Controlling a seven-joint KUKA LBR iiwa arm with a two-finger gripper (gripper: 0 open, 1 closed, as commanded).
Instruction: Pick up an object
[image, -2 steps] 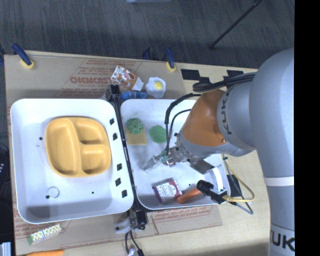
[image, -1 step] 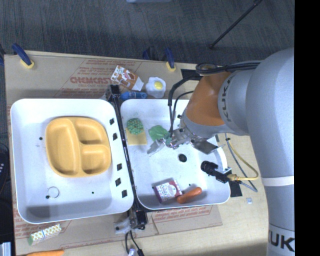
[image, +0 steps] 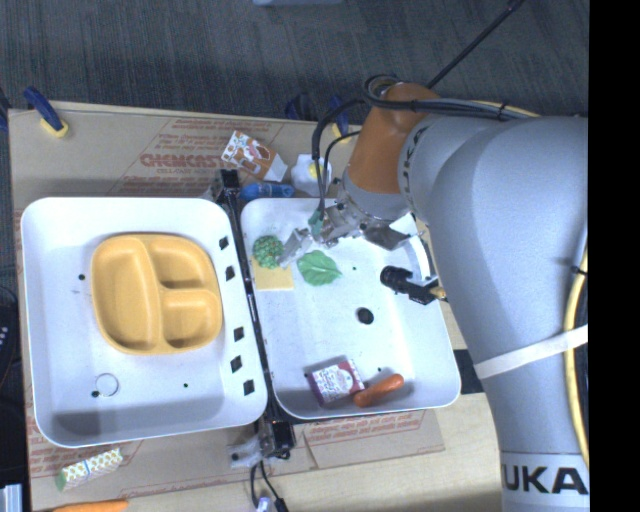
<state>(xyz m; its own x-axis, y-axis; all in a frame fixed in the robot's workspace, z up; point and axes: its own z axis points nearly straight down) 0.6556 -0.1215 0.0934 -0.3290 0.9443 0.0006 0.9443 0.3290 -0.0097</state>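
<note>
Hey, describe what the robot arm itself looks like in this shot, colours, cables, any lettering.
The arm is bulky, rounded and light grey, with an orange band above the wrist. Black cables loop beside that band, and another thin black cable runs off toward the top of the picture. Dark letters "UKA" show low on the body. The tool is small, metallic and grey.

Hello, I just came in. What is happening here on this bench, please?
A grey robot arm reaches in from the right, its end effector low over the right bin, near a green leaf and a broccoli piece. Nothing looks lifted yet. A carrot lies near the front edge. The left bin holds a yellow tray.
</note>
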